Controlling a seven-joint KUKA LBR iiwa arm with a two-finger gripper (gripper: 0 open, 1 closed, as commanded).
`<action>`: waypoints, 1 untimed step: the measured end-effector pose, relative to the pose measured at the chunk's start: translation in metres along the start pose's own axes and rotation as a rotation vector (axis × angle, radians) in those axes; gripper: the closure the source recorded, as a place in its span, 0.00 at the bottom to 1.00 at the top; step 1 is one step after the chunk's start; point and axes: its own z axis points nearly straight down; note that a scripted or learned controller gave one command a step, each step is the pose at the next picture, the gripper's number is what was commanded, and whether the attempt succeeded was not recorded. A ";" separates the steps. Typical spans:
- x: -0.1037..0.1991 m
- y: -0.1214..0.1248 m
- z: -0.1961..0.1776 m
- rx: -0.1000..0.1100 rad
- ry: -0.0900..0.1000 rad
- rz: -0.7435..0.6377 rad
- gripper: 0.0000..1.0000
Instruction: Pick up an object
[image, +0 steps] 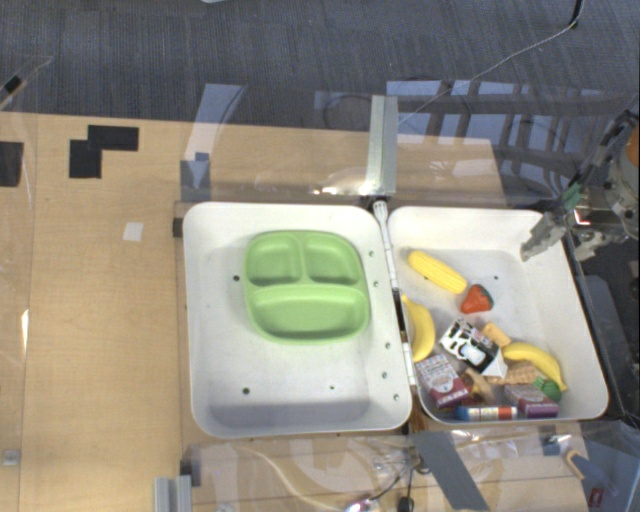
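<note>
arm cut off at right edge, gripper blurred, small packets heaped, unreadable

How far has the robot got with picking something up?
Nothing looks done yet. The gripper sits over the right bin's far right corner, with nothing visible between its fingers. The corn cob, strawberry and bananas lie in the bin. Reaching, gripping and lifting remain.

Your robot arm comes in from the right edge of the camera view, grey with a sliver of orange band at the far right. Its gripper hangs at the arm's lower left end, tilted down and to the left, with nothing seen between its fingers.
</note>
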 end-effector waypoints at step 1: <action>0.029 0.020 0.118 0.004 0.001 0.039 0.00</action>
